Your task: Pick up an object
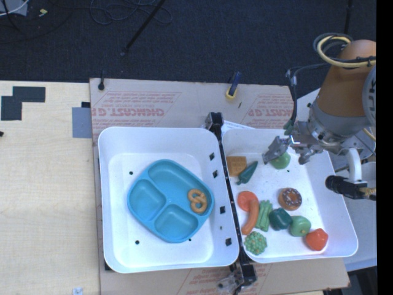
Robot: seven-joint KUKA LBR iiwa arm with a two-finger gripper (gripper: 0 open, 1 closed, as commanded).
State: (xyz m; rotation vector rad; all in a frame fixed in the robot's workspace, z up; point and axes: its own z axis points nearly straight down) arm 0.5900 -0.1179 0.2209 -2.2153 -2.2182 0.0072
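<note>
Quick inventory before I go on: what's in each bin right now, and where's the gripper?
Left bin: one, white.
Plate: one, blue, sectioned, in left bin.
Pretzel: one, tan, on the plate.
Right bin: one, white.
Cracker: one, orange, right bin's top left.
Pepper: one, dark green, beside cracker.
Green ball: one, below gripper.
Donut: one, brown, centre.
Carrot: one, orange-red.
Broccoli: one, green, front.
Tomato: one, red, front right.
Gripper: over right bin, open.

Floor: dark blue carpet (196, 35) beyond the far edge, with loose black cables (116, 5) lying across it.
Counter: pale wood (43, 201), bearing grey-blue patches (24, 100), perhaps tape.
Underlay: printed brown cardboard sheet (153, 106).
Light: even, soft shadows.
</note>
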